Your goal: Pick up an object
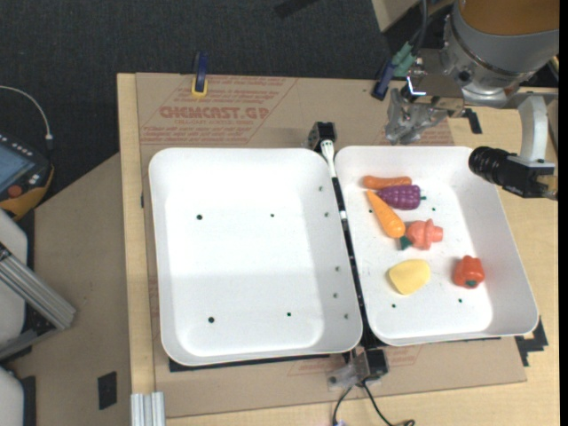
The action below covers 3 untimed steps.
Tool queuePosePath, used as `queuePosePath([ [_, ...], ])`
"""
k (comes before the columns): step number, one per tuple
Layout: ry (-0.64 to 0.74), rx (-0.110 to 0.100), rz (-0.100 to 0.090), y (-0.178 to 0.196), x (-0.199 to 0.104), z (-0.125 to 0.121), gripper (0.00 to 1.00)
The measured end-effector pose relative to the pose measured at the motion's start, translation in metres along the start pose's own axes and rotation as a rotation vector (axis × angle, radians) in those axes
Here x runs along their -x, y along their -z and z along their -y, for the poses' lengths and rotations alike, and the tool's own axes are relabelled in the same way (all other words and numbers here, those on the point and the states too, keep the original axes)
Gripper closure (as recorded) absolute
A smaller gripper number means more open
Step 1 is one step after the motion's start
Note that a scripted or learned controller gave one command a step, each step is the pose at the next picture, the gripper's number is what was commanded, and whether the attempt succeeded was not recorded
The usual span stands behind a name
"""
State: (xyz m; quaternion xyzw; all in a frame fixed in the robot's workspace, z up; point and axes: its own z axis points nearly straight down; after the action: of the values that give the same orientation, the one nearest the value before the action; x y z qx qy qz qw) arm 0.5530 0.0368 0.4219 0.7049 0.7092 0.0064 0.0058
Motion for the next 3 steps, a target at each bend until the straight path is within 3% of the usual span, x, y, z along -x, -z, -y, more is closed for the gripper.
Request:
queuePosePath([
  [1,-0.001,-0.025,0.0,-0.036,-0.037,0.064,1.0],
  [2,-0.013,-0.025,0.002,-0.094,0.031,0.077,1.0],
  [3,-0.001,-0.008,0.0,-0.028,-0.025,0.035,1.0],
])
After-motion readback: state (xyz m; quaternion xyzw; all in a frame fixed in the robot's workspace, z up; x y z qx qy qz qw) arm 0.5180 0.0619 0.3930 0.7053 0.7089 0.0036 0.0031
